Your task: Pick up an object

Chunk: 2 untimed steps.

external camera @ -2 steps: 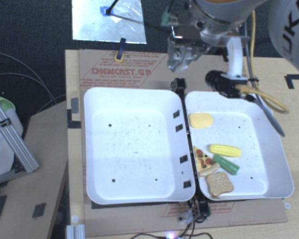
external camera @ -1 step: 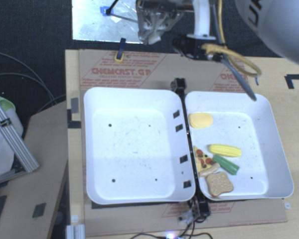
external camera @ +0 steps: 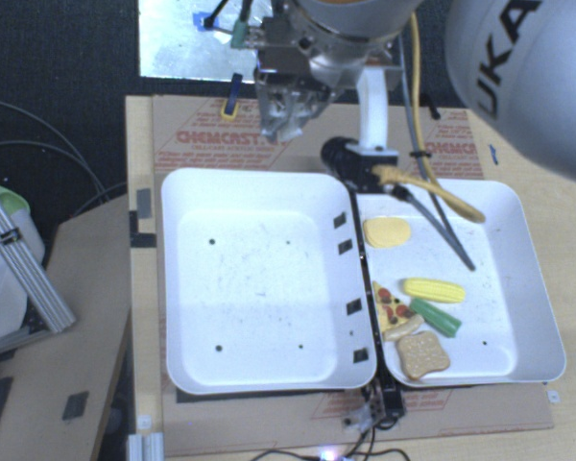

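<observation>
Grey arm link [external camera: 528, 56] looms nearest; gripper [external camera: 286, 113], finger state cannot be told, hangs beyond the left bin's [external camera: 187, 286] far rim, toy food, corn cob [external camera: 434, 290] lengthwise left-right, lying rightward and nearer in the right bin [external camera: 533, 277].

Two white bins [external camera: 250, 185] sit on a cardboard sheet [external camera: 202, 133].

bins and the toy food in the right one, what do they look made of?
Bins: probably thin moulded plastic, matte white, with rounded corners and a rolled rim.
Corn cob, green vegetable, pizza slice, toast slice, yellow disc: likely toy plastic or rubber, with flat saturated colours and smooth moulded shapes. Whether they are hard or soft can't be told.
</observation>
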Each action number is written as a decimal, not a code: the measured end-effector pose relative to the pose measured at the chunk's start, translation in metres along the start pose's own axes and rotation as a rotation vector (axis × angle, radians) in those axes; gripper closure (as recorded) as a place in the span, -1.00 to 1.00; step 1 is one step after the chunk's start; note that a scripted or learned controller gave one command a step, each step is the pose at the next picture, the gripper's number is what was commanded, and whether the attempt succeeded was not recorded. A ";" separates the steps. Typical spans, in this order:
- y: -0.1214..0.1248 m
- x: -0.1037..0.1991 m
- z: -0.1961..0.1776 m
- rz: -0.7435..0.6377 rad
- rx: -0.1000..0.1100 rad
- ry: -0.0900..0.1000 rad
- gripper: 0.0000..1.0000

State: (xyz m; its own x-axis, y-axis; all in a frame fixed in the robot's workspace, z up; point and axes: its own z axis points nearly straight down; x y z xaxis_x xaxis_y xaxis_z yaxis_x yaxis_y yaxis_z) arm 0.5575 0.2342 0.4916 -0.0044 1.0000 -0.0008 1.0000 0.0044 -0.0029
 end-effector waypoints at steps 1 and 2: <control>0.044 -0.001 -0.046 0.005 -0.011 0.003 1.00; 0.046 -0.068 0.138 0.011 0.011 -0.006 1.00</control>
State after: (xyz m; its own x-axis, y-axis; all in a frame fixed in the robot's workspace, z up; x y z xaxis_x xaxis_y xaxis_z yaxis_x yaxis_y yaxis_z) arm 0.6035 0.1660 0.3532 0.0064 1.0000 -0.0064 0.9999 -0.0065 -0.0142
